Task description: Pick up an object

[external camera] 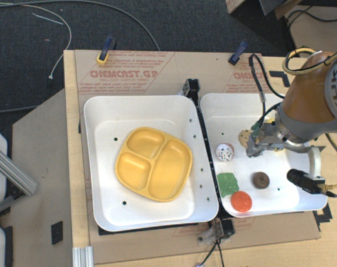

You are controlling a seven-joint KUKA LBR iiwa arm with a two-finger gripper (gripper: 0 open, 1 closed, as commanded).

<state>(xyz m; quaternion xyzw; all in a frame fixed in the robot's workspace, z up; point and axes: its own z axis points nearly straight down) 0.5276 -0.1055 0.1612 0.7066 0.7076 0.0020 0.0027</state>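
Over the right-hand white bin [302, 204] the pincer [254, 148] hangs low; whether it is released or clenched I cannot tell. Left of it, just beside, lies a small white dotted ball [224, 152]; nearer sit a brown round disc [261, 179], green lump [228, 183] and orange ball [241, 201]

tool [252, 147] fingers indistinct, arm [313, 102] cropped at right
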